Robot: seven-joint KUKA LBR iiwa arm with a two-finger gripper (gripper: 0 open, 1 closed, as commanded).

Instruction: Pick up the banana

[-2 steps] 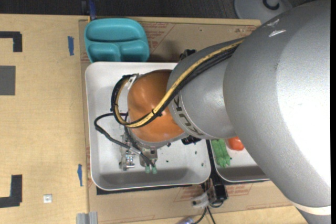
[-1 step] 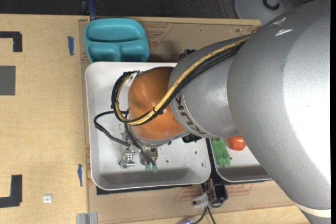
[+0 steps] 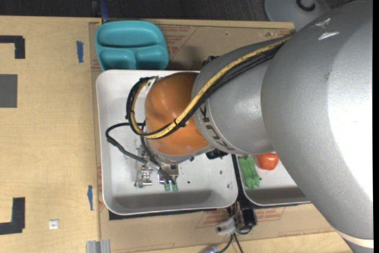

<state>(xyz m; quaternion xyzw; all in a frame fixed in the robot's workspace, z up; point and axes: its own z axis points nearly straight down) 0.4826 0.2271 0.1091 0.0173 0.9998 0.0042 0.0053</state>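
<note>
My arm reaches in from the right and hangs over the left white bin, hiding much of its floor. Its orange band sits above the bin's middle. Below the band, the gripper points down near the bin's front, close to the floor. From this angle the wrist covers most of the gripper. I see nothing held in it.
A teal plastic tray lies just behind the left bin. In the right bin, a red round item and a green item peek out beside the arm. Black cables loop off the wrist over the left bin.
</note>
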